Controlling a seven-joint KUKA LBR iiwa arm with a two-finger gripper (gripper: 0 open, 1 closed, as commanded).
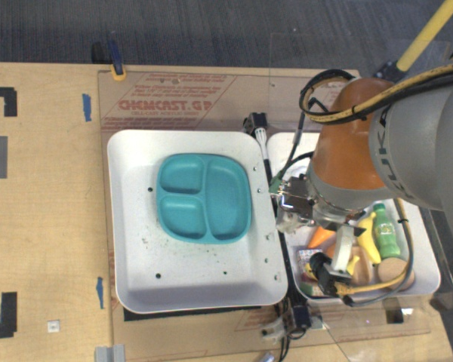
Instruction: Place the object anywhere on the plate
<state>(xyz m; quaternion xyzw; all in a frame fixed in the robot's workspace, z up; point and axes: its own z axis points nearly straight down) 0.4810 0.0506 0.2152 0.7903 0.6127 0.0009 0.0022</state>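
The plate (204, 197), teal and split into three compartments, is seen lying flat in the left bin (136, 270), a little above that bin's middle, with nothing on it. The right bin (430, 277) is crowded with small items: an orange piece (322, 237), a yellow piece (367, 246), a green bottle (386, 232) and a tan rounded thing (390, 268) can be told apart. Which of these is meant as the object cannot be decided from the view.

The arm (377, 145) is reached in from the right and is bent down over the right bin. The gripper (337, 253) is pointed down into the heap, just right of the wall shared with the plate's bin, with the orange piece beside it and the yellow piece on its far side from the plate. From the gripper, the plate lies away to the left and slightly up in the view, across that shared wall; the two are well apart. The plate's long side is set roughly across the view, so a broad target is offered to a carry coming from the right.

Whether the fingers are spread or pressed together cannot be told, since they are masked by the wrist and the clutter. Nothing is plainly seen between them, so no hold can be claimed. By judgement, the pick is not yet done, and the carry to the plate is left to do.
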